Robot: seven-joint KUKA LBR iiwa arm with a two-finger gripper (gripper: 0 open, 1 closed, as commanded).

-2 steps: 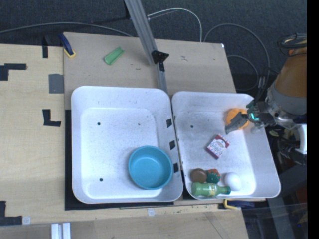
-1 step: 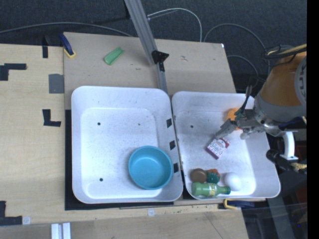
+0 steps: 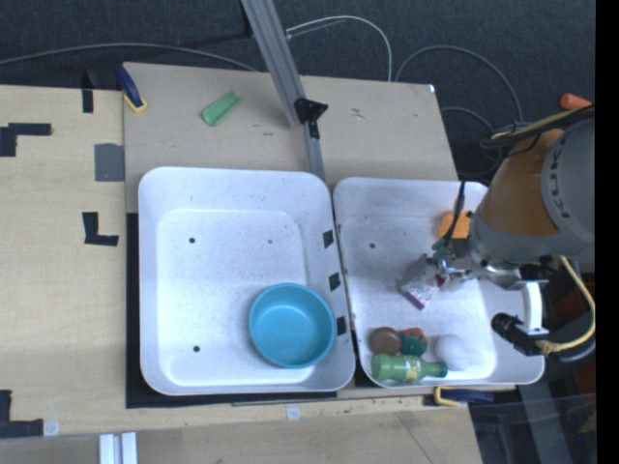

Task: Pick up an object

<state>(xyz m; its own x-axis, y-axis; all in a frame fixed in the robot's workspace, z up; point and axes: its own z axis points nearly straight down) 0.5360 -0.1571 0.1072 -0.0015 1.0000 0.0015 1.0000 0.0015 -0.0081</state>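
My gripper (image 3: pixel 430 276) hangs low in the middle of the right bin (image 3: pixel 387 211), reaching in from the right under the grey and orange arm (image 3: pixel 527 201). A small grey and purple object (image 3: pixel 417 295) lies right at its tip; I cannot tell whether it is gripped. An orange object (image 3: pixel 450 224) peeks out beside the wrist. Along the bin's front edge lie a brown round thing (image 3: pixel 385 340), a small teal and orange item (image 3: pixel 415 340), a green bottle (image 3: pixel 406 367) on its side and a white ball (image 3: pixel 455 351).
A blue bowl (image 3: pixel 290 324) sits at the front right of the left bin (image 3: pixel 193 201). On the bench behind the bins lie a green block (image 3: pixel 220 108) and a blue clamp (image 3: pixel 130 87). A slanted metal pole (image 3: pixel 280 56) ends at the divider.
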